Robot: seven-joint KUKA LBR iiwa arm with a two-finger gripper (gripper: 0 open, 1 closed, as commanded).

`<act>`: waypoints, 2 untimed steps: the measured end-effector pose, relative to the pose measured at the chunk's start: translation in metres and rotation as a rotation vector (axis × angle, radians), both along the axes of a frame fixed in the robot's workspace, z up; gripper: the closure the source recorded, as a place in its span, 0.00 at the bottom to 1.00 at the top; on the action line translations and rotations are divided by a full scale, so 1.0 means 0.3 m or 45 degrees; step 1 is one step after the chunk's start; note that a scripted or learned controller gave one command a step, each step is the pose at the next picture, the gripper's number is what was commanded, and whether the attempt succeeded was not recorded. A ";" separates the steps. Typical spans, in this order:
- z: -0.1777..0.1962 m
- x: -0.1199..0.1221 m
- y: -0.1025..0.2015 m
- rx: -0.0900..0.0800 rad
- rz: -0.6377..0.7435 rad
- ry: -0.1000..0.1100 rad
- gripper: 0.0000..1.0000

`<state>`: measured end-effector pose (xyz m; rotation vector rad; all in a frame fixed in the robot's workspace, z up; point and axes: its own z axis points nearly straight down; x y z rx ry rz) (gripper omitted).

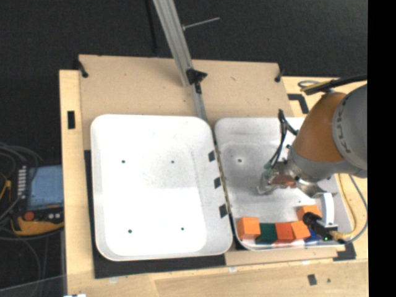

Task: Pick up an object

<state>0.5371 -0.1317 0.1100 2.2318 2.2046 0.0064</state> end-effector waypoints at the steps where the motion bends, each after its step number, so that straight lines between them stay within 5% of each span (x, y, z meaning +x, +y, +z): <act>1: 0.148 0.019 -0.014 -0.001 0.012 0.000 1.00; 2: 0.328 -0.007 -0.008 -0.001 0.019 -0.002 1.00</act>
